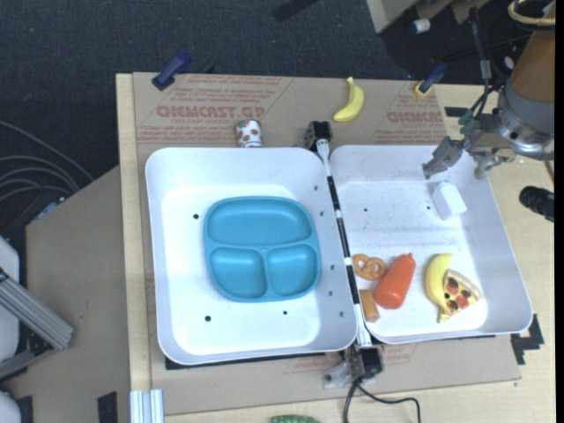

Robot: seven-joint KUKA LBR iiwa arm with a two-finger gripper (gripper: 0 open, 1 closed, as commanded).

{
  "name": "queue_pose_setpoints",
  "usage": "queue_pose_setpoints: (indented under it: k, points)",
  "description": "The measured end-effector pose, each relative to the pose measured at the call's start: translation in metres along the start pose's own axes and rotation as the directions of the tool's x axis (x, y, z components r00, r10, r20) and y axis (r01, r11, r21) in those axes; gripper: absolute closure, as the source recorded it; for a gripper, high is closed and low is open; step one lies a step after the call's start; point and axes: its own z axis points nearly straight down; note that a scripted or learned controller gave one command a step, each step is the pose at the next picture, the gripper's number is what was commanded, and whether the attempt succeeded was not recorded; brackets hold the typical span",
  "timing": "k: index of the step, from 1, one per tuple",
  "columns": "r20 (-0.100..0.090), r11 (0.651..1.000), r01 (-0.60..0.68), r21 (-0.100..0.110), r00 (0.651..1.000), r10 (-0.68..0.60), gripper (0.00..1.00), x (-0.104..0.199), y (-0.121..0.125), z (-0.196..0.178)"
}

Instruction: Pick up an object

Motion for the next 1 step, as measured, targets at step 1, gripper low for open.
queue_pose_setpoints:
  k: [1]
  points:
    - [-0.001,1.000,-0.001,0.001,1.000,0.001,0.00,0.0005,-0.0156,0.1429]
